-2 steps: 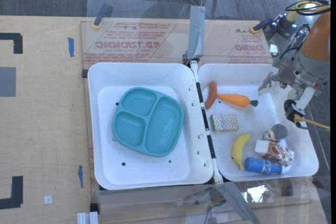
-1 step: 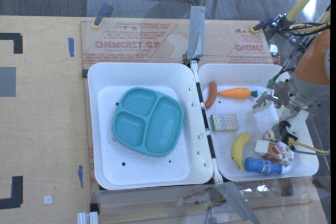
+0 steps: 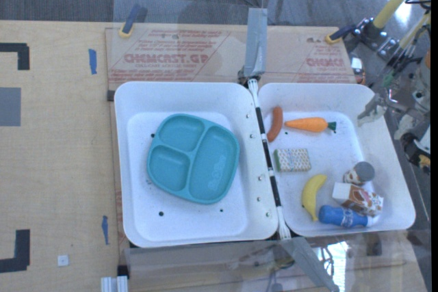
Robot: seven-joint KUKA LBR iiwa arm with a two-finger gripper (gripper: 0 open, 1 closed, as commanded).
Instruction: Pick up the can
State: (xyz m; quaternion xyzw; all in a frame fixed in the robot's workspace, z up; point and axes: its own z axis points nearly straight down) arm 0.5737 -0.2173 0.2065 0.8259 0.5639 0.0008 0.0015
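From the camera view, the task stood at its opening step: the gripper (image 3: 374,109) hung at the far right edge of the right bin (image 3: 391,144), well apart from the can (image 3: 361,172), and held nothing that could be seen. Whether it was released or clenched could not be told. The can, grey-topped, sat in the near right part of that bin, crowded by a white block (image 3: 341,191) and a patterned packet (image 3: 365,201) that touched or nearly touched it, with a blue bottle (image 3: 342,217) just in front. The next move probably called for travel toward the near side, then a descent onto the can alone. The block and packet looked likeliest to foul the grasp. A banana (image 3: 313,195), box (image 3: 293,160), carrot (image 3: 306,124) and sausage (image 3: 275,123) lay clear to the left. 1 teal plate (image 3: 194,158) sat in the left bin (image 3: 124,147).
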